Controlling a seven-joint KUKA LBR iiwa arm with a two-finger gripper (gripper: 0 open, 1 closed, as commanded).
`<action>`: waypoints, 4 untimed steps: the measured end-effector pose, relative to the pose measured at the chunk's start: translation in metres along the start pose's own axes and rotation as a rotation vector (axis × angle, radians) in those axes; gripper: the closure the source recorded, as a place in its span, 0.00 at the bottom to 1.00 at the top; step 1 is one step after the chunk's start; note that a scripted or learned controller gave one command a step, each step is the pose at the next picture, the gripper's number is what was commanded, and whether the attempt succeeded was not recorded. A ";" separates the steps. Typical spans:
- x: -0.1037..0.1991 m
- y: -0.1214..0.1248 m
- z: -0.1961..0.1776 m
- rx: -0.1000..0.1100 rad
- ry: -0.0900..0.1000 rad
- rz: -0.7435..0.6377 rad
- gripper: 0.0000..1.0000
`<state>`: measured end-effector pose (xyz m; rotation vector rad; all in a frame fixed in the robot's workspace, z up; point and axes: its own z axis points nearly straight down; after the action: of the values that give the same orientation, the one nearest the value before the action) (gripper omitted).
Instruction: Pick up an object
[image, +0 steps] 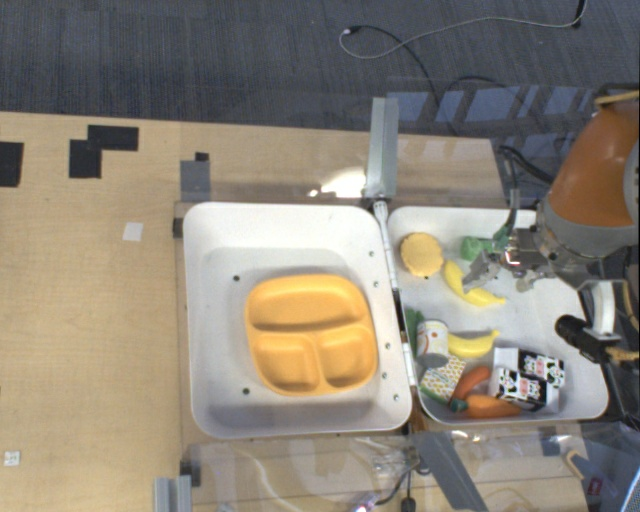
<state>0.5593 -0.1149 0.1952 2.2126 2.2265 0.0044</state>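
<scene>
My gripper (503, 268) hangs over the back of the right bin (592, 400), open, its fingers spread with nothing between them. Just below and left of it lies a yellow banana (472, 290), with a green toy (474, 245) beside the left finger. A round yellow piece (422, 254) sits further left. Toward the bin's front lie a second banana (472, 344), a small can (432, 338), an orange carrot (492, 405) and black-and-white cartons (530, 377).
The left bin (215, 300) holds a yellow divided tray (310, 332). A metal divider post (383, 150) stands between the bins at the back. The arm's orange band (600, 170) looms over the right bin's far corner.
</scene>
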 end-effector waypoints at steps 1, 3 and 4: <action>0.014 -0.046 -0.001 0.000 0.000 0.038 0.00; -0.033 0.047 0.094 -0.004 -0.001 0.017 0.00; -0.042 0.080 0.107 -0.005 -0.001 -0.007 0.00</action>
<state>0.6400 -0.1566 0.0880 2.2020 2.2309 0.0086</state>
